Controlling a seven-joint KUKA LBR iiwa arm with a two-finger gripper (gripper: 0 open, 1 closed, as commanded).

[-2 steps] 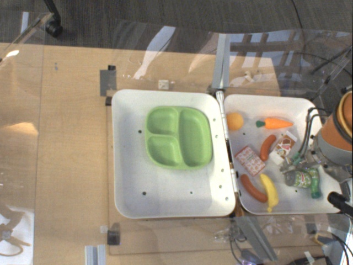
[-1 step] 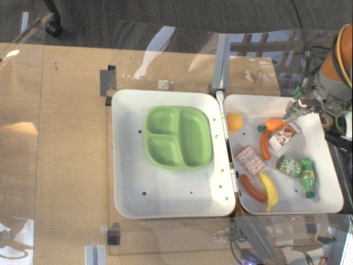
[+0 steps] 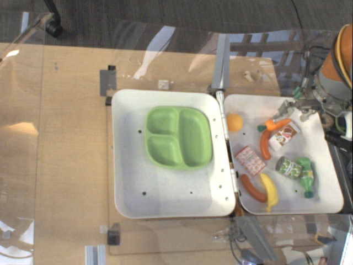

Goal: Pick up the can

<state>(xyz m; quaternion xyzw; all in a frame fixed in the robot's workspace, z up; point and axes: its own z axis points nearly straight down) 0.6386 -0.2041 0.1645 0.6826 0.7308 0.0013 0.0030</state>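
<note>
Item: can (image 3: 284,136), small, white body with a red-and-dark label, lying on its side in the right bin (image 3: 331,206), upper middle part of the floor. Long axis: slanted, running from lower left to upper right in the camera view. Neighbours: a carrot (image 3: 274,125) just above and left of it, touching or nearly so; a curved orange-red sausage (image 3: 265,146) against its left end; a green bottle (image 3: 297,170) below, apart from it. Further contents of the same bin: an orange ball (image 3: 234,122), a pink patterned packet (image 3: 250,160), a second sausage (image 3: 252,187), a banana (image 3: 269,191). Left bin (image 3: 128,195): holds a green divided plate (image 3: 179,137). Gripper (image 3: 300,105): at the upper right corner of the right bin, near its rim, below the orange band of the arm. Relation governing the coming move: the can lies below and slightly left of the gripper, near but apart, with the carrot's leafy end between them. Gripper state: metal parts are visible but too small and cluttered to read; how far it stands open cannot be told; nothing is seen held in it. Judgement: approach likely crowded by carrot and sausage.
</note>
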